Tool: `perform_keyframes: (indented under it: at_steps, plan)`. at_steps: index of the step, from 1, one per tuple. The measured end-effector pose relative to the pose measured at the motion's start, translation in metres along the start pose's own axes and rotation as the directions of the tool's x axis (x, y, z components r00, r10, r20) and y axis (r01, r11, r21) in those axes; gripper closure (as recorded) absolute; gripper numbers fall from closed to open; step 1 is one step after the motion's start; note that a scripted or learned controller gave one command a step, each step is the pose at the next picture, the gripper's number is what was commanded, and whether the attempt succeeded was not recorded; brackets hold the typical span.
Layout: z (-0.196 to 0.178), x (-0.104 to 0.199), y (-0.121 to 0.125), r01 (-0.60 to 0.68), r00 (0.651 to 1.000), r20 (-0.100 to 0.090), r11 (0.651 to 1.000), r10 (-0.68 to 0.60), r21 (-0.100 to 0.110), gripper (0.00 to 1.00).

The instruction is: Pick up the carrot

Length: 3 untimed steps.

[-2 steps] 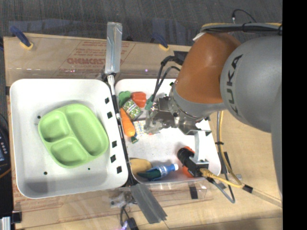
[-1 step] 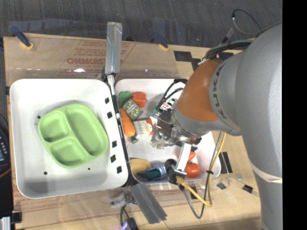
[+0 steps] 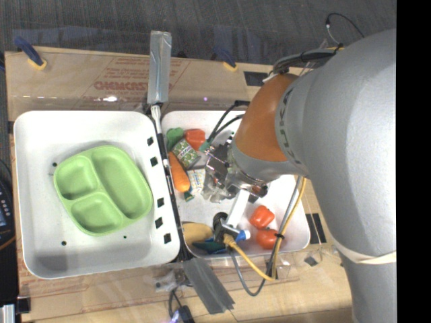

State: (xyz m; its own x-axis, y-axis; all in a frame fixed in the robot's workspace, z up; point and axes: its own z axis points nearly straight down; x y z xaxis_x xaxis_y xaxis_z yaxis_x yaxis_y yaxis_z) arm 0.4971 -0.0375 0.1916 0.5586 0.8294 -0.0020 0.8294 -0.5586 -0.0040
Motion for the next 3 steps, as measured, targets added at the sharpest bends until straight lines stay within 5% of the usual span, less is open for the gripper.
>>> perform_keyframes:
  at_steps: [1, 2, 3]
  plan:
    - [0.1, -0.064, 0.019, -0.003, 1.0, -0.004, 1.0, 0.003, 0.002, 1.0]
    - [-0.029, -0.043, 0.069, -0.248, 0.969, -0.002, 0.969, 0.248, 0.0, 1.0]
    - [0.086, -0.028, 0.074, -0.458, 0.889, 0.003, 0.889, 0.458, 0.006, 1.0]
